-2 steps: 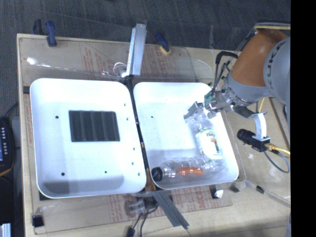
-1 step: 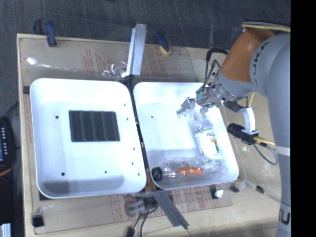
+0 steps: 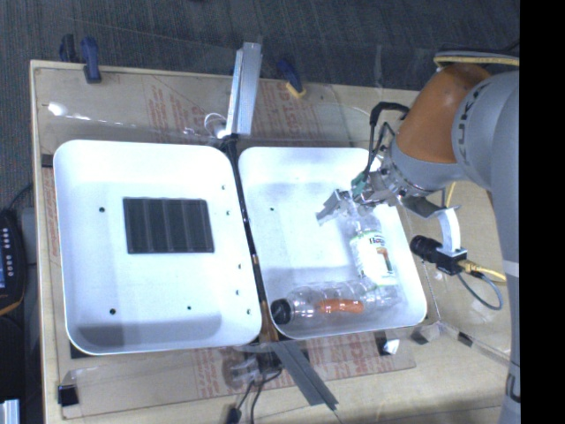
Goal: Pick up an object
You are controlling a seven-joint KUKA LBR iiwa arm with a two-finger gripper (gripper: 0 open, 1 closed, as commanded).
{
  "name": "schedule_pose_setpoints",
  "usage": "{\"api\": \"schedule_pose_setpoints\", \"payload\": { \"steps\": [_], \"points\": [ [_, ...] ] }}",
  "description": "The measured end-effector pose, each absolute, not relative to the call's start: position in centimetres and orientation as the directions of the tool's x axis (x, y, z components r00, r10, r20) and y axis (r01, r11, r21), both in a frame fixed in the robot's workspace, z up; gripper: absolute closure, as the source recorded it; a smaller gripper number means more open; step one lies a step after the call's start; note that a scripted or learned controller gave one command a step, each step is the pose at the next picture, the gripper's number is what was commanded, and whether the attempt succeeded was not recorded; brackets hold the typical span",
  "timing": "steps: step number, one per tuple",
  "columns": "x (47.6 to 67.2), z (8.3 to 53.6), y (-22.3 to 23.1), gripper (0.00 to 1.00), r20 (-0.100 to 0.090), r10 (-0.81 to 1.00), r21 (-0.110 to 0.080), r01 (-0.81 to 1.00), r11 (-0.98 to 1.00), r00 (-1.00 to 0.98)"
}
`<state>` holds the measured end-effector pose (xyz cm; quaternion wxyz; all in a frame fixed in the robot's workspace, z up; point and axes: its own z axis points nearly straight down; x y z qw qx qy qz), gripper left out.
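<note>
The arm is the highest thing over the bench and so the closest to the lens: grey, with its orange band above the wrist, it reaches in from the right and bends down over the right bin. Its gripper hangs low inside that bin, near the middle of the upper half, fingers pointing left. They look slightly parted, with white bin floor showing between the tips, though at this size it is hard to be sure; nothing sits between them.

Just beside the gripper, toward the bin's near-right corner, lies a clear plastic bottle with a white label. Its neck points up toward the gripper and seems to touch or almost touch the finger bases; whether they really meet I cannot tell. The body of the bottle runs away from the fingers, so it lies behind and below them rather than in their grasp.

A second clear bottle with a black cap and an orange patch on its side lies along the bin's near wall, cap toward the left, well apart from the gripper. Its right end meets the bottom of the first bottle.

The left bin holds a dark ribbed rectangular panel, lying flat.
</note>
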<state>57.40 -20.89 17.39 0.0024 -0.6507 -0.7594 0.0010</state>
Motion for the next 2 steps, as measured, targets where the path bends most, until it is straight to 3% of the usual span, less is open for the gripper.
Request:
{"api": "schedule_pose_setpoints", "payload": {
  "steps": [1, 2],
  "points": [
    [59.8, 14.5, -20.8, 0.0, 0.0, 0.976, -0.001, 0.976, 0.218, -0.218],
    [56.2, 17.5, -20.9, 0.0, 0.002, 0.977, -0.003, 0.977, 0.212, -0.212]
  ]
}}
